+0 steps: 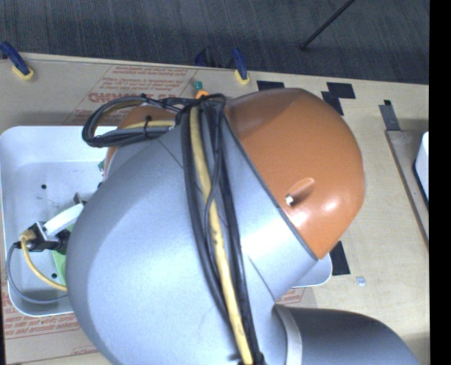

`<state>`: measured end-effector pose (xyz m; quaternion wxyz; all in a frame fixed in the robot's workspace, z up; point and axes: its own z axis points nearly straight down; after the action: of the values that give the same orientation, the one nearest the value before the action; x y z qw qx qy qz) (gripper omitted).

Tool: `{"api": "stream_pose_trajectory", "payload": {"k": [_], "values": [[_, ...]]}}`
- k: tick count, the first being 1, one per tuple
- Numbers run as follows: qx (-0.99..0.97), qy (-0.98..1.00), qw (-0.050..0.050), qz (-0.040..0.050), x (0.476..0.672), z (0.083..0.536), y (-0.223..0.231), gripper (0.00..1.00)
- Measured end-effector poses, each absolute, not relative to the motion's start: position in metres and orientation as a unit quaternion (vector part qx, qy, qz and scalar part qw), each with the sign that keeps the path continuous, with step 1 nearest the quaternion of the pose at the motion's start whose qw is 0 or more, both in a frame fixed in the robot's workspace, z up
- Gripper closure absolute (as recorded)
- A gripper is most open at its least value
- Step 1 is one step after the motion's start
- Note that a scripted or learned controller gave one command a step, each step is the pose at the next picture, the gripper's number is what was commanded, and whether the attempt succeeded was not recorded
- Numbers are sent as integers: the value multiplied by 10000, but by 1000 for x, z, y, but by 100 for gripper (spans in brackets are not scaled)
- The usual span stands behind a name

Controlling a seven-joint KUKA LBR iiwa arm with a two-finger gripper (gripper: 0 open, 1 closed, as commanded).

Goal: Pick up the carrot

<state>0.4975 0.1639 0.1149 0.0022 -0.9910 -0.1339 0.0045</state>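
Whether the gripper is released, clenched or grasping anything cannot be told; the arm point(149, 265) covers it, bulking over the left bin point(12, 150). At the arm's left edge a white piece point(61, 220) pokes out, with a yellow cable point(29, 261) looping below it and a green scrap point(58, 266) beside that. The carrot's place is unclear; an orange-brown patch point(139, 118) behind the black cable loop point(119, 124) at the bin's far rim may be it. Further right is the orange band point(301, 166), over the bench point(377, 226).
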Motion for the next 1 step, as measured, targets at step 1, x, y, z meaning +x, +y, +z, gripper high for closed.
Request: {"api": "stream_pose_trajectory", "payload": {"k": [1], "values": [[-9929, -1187, 18, 21, 476, 275, 80, 0]]}}
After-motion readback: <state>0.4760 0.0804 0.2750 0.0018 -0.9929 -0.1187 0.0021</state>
